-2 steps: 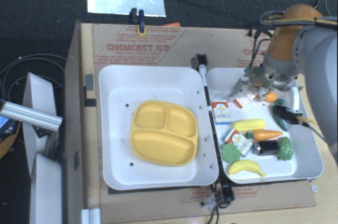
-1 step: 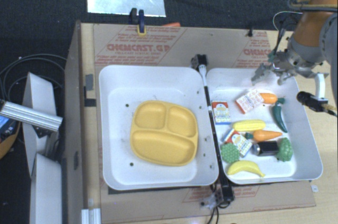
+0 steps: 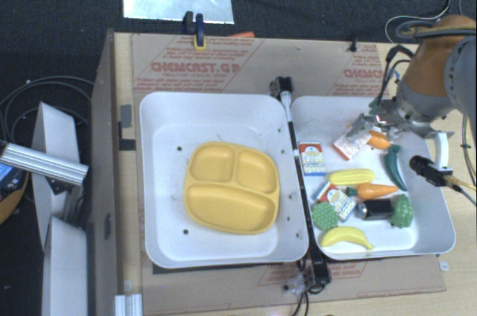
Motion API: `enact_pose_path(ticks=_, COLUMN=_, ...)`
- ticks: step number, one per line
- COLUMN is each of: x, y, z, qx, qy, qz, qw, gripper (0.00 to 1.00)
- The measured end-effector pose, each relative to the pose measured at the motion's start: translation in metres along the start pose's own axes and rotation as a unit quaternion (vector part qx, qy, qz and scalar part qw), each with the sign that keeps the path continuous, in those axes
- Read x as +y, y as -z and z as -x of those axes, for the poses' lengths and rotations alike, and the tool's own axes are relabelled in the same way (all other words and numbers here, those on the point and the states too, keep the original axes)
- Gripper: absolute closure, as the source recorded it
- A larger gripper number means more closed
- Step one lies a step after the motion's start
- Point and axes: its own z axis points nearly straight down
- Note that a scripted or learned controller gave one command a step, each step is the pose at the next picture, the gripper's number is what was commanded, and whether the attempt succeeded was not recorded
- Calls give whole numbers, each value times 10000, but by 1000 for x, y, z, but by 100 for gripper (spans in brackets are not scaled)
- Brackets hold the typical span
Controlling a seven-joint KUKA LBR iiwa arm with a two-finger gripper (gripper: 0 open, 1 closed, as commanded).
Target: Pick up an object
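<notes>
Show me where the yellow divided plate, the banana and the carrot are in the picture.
yellow divided plate [image 3: 231, 188]: camera view, on its central ridge, left bin.
banana [image 3: 346, 236]: camera view, middle of its curve, right bin.
carrot [image 3: 376, 191]: camera view, middle of its orange body.

Premises: robotics laboratory test station. Evidence: an industrial arm [image 3: 440, 76] with orange band reaches over a bench [image 3: 223, 61] faced with protective sheet printed "CHEMCAST GP". Two white bins [image 3: 156, 180] sit side by side, one bearing a yellow divided tray [image 3: 231, 186], the other toy food [image 3: 358, 195]. Loose cables [image 3: 30, 95] lie on dark carpet. An aluminium rail [image 3: 45, 164] stands left. A clamp [image 3: 198, 27] grips the bench's far edge.
</notes>
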Motion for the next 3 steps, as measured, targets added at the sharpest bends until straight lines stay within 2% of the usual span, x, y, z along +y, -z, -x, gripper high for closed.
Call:
enact_pose_path(ticks=1, x=-52, y=-24, z=-22, qx=28, qy=-15, qz=-66, qw=10000, gripper=0)
enact_pose_path(ticks=2, x=-4, y=-24, z=-21, qx=69, qy=10, qz=-94, qw=9999, gripper=0)
enact_pose_path(ticks=3, x=0, y=-4, z=18, qx=99, qy=15, qz=-87, qw=9999, gripper=0)
